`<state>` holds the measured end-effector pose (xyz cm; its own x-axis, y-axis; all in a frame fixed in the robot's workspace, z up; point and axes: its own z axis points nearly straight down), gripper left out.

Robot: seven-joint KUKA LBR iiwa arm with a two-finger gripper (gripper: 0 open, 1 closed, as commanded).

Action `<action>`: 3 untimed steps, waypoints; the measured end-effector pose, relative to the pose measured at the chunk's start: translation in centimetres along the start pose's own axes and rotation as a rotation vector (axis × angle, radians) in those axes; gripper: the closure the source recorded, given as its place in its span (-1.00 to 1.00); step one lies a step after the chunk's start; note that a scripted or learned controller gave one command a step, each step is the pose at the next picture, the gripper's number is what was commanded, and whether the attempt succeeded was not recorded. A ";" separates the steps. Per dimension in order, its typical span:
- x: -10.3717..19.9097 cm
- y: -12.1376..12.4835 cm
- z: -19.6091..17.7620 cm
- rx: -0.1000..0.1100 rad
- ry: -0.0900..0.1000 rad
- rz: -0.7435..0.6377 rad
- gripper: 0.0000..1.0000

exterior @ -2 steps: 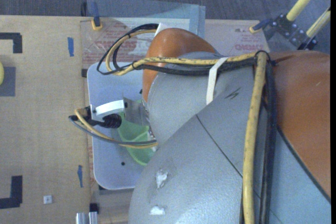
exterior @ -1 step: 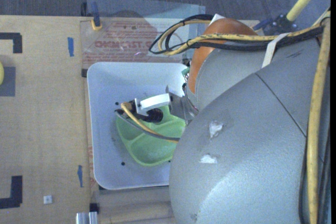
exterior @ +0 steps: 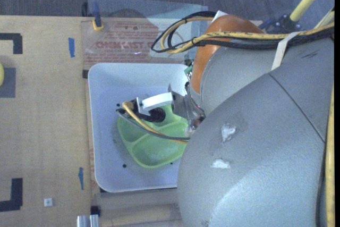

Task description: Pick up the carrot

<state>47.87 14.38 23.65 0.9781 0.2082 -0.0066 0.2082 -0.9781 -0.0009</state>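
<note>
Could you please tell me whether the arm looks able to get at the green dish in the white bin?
Probably yes: the arm reaches over the green dish, which lies in the white bin, and I see nothing in the way, though the arm hides the dish's right edge.

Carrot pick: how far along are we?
Done: the arm is in over the white bin, with the end effector low above the green dish. In hand: nothing I can confirm, because the arm hides the grasp point. Left: securing the carrot and lifting it clear, as far as this view tells.
</note>
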 end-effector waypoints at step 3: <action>1.3 -5.7 1.1 -0.001 0.006 -0.023 1.00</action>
